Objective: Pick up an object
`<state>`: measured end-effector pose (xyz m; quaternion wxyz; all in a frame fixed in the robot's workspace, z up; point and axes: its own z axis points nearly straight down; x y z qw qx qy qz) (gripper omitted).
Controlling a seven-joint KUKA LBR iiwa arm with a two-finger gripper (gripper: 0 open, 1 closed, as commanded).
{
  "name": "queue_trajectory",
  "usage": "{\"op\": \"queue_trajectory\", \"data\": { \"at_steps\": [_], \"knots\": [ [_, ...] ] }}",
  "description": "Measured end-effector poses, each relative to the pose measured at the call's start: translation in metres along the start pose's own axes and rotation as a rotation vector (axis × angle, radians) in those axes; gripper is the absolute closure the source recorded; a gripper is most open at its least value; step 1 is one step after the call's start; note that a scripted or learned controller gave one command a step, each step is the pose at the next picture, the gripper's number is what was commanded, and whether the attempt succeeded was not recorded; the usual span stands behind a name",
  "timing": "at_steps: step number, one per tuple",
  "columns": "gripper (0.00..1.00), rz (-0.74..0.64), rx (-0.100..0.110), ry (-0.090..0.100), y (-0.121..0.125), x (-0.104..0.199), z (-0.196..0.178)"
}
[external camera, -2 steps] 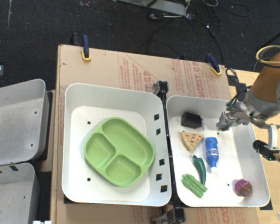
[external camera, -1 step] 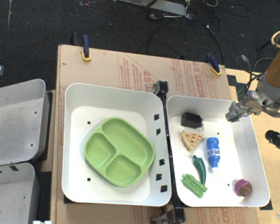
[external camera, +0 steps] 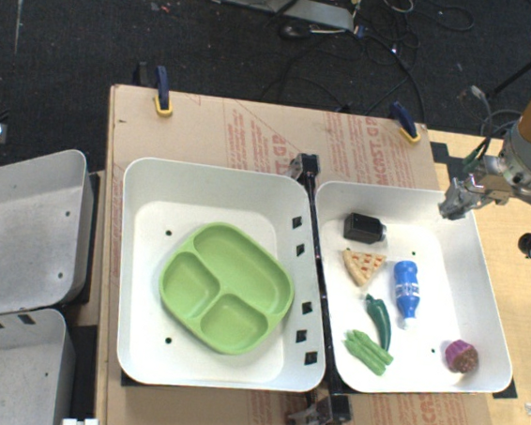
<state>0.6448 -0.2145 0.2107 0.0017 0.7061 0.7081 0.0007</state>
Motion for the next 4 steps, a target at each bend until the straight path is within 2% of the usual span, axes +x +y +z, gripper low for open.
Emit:
{"op": "queue_trajectory", "data": {
  "at_steps": [1, 2, 4],
  "knots": [
    [1.00, -0.001, -0.002, 0.000, 0.006, 0.008, -0.059],
    [1.00, -0.003, 0.005, 0.003, -0.010, 0.060, -0.044],
    [1.00, -0.004, 0.006, 0.003, -0.048, 0.161, -0.021]
  ]
}}
